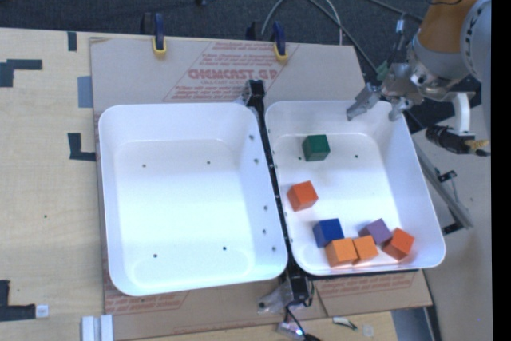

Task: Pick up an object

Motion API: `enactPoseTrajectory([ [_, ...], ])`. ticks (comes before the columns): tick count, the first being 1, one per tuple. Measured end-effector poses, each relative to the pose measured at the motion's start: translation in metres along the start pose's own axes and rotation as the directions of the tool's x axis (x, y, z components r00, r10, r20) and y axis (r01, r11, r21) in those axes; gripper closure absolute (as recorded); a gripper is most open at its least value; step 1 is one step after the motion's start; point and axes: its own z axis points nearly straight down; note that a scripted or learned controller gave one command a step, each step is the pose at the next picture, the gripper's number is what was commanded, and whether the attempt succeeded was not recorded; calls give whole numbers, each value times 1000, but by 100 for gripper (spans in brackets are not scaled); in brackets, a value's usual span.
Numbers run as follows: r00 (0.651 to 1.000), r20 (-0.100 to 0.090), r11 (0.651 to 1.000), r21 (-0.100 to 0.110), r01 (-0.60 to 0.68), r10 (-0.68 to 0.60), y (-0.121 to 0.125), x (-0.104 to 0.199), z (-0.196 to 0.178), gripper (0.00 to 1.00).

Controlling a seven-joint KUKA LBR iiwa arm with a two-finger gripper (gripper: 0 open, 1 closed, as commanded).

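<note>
Hovering spread-fingered and unladen, the end effector (375,109) sits up-right of the green cube (316,147).

My arm, reaching in from the right

My gripper (376,105) hangs with its two fingers spread apart, nothing between them, wrist angled down-left.

- Both white bins (120,172) look like smooth, slightly glossy plastic.
- Matt brown cardboard (227,72) is seen beneath them.
- The bench (40,196) appears as pale wood.
</note>
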Motion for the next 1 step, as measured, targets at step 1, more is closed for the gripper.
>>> enactPoseTrajectory([
  [1, 1000, -2, 1000, 5, 4, -4, 12, 57, 63, 0],
])
